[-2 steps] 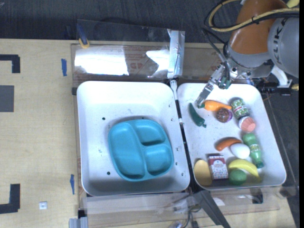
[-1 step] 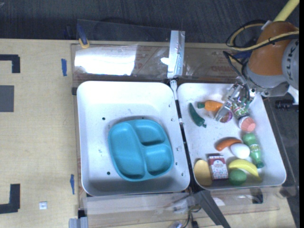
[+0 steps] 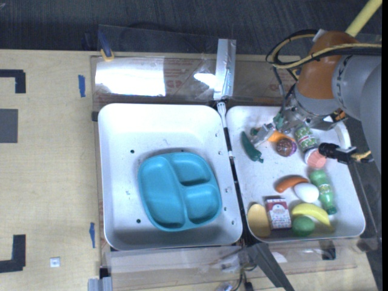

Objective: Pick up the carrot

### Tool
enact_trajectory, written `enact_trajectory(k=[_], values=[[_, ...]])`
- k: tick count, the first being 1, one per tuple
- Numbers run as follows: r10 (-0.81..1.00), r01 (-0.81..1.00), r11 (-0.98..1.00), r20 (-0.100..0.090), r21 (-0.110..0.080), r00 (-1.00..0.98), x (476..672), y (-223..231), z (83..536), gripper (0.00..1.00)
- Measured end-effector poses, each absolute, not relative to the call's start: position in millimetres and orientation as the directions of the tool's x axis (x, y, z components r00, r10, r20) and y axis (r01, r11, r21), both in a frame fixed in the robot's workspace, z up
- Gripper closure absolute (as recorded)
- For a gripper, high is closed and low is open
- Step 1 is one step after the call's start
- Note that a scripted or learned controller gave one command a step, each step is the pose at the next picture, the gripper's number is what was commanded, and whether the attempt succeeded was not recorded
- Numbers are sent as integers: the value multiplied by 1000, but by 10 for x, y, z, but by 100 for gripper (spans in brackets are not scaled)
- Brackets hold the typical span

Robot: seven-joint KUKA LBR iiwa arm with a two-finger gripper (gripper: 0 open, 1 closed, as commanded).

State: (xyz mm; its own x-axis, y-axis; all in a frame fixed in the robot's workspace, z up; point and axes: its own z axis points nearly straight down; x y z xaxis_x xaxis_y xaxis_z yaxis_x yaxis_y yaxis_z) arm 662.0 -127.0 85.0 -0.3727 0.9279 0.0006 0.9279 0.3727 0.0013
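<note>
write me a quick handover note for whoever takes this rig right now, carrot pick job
Gripper: low over the back of the right bin, among the small items there; whether it is open or shut cannot be told, and nothing is seen held.
Carrot: lying in the middle of the right bin, just left of the white egg, apart from the gripper.
Left bin: holds the blue divided tray.
Done: nothing yet; the carrot is not lifted.
Left: bring the gripper forward to the carrot, grasp it, lift it.
</note>
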Motion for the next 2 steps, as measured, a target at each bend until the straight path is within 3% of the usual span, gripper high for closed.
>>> enact_trajectory(k=[1,2], values=[[927,927,376,2,-3,-376,6619,-1264,934,100],[999,999,-51,-1,3,51,6684,-744,1842,100]])
